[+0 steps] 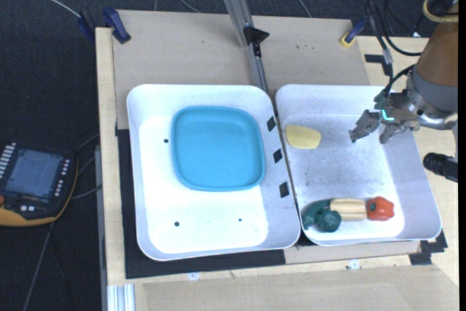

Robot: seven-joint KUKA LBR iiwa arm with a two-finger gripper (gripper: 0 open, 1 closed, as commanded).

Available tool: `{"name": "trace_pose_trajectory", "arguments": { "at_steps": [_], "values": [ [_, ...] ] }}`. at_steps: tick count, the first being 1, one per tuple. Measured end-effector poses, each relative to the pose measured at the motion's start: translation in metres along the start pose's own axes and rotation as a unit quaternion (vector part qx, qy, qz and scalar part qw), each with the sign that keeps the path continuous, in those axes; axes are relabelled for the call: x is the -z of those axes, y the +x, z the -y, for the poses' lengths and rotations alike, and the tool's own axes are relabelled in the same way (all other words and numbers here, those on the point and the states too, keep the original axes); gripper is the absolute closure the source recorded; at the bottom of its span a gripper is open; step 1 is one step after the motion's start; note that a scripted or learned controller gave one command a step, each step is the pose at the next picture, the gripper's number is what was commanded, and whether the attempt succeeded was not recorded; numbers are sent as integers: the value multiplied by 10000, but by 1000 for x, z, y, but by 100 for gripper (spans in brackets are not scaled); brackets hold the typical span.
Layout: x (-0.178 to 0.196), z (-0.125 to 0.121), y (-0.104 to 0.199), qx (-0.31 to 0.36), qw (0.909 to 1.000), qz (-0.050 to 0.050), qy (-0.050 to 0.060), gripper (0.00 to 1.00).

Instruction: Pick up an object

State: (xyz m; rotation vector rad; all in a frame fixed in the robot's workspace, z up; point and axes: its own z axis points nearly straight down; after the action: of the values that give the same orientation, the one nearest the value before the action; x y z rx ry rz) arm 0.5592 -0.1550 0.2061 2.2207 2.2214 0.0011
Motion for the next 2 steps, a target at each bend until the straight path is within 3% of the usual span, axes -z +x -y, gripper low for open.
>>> {"name": "trace_pose_trajectory", "arguments": {
  "at_steps": [1, 2],
  "values": [
    [0, 0, 0, 0, 10000, 0, 1, 0],
    [-62, 4, -2, -2, 10000, -4, 28, 0]
  ]
}}
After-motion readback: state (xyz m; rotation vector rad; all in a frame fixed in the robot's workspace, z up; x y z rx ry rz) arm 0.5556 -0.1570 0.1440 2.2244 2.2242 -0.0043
